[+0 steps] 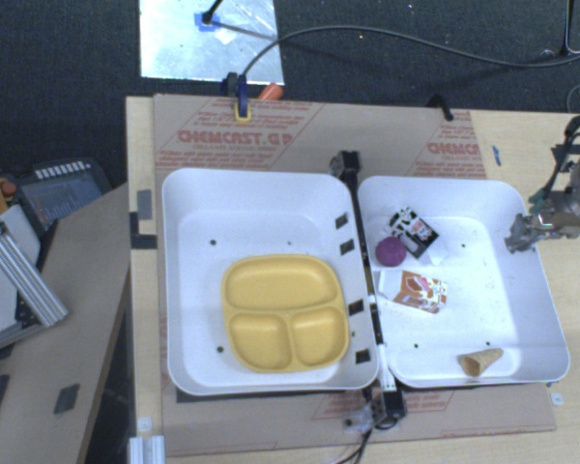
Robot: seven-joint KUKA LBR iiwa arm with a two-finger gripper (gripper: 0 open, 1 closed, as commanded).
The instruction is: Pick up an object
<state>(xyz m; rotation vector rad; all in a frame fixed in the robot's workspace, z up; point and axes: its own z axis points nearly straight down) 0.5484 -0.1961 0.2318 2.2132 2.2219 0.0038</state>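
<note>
Pale wooden bench [97, 259] under printed cardboard sheet [309, 133], dark carpet floor [416, 17] across the frame's top. Metal two-finger gripper [522, 237] at right edge; fingers' state unclear.

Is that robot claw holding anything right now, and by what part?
Nothing is held. The gripper sits at the right bin's edge, apart from the objects.

Pretty bright, even overhead light with only soft shadows inside the white bins [271, 187], some glare blowing out the metal sheet [208, 27] up top, and the whole picture's kinda soft and grainy, fuzzier toward the edges.
</note>
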